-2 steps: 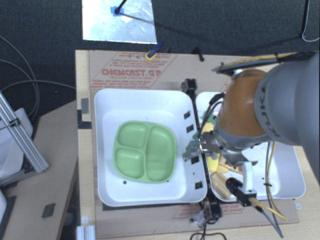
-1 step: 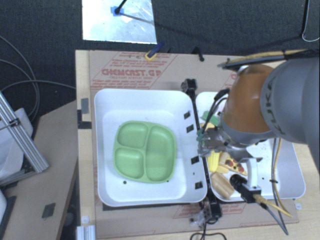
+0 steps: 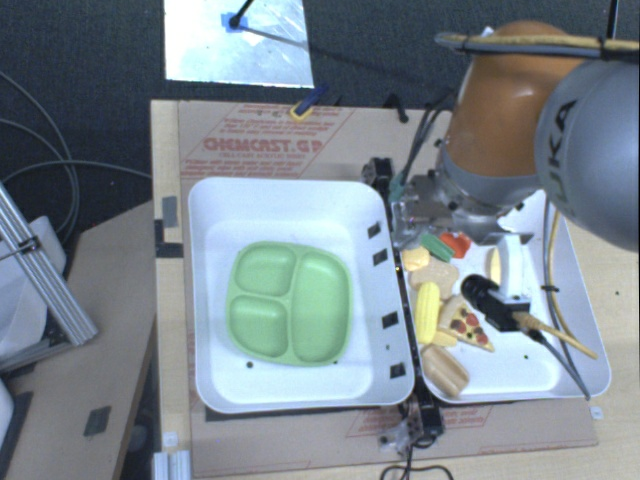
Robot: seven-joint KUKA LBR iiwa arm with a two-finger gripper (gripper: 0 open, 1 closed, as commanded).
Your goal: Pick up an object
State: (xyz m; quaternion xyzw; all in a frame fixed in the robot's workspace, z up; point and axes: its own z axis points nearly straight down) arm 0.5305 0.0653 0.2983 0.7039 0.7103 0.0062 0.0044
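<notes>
My gripper sits mid-right in the frame, at the top left corner of the right bin, tucked under the big wrist, so I can't tell if it's loose or squeezing sth. Just below it lies toy food: a red & green bit, yellow corn, a pizza slice & a bun. I'd go for the corn: prob light, hard & a bit slippy, so pinch it across its thin middle.
</notes>
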